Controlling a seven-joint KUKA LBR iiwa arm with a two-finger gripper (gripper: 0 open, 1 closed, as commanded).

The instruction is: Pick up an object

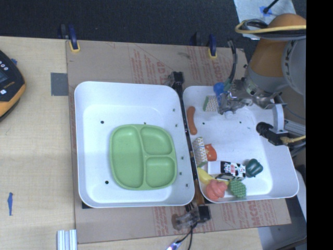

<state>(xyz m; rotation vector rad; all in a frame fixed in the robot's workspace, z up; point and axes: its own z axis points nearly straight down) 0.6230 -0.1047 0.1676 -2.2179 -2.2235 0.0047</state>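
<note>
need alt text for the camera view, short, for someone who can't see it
A grey robot arm reaches from the right, its gripper low over the far end of the right bin, where small toys cluster at the near end, among them a green toy and a pink toy. The left bin holds a green divided plate.

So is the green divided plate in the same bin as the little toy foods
No, the green divided plate lies alone in the left bin, while the toy foods are clustered in the right bin.
</note>
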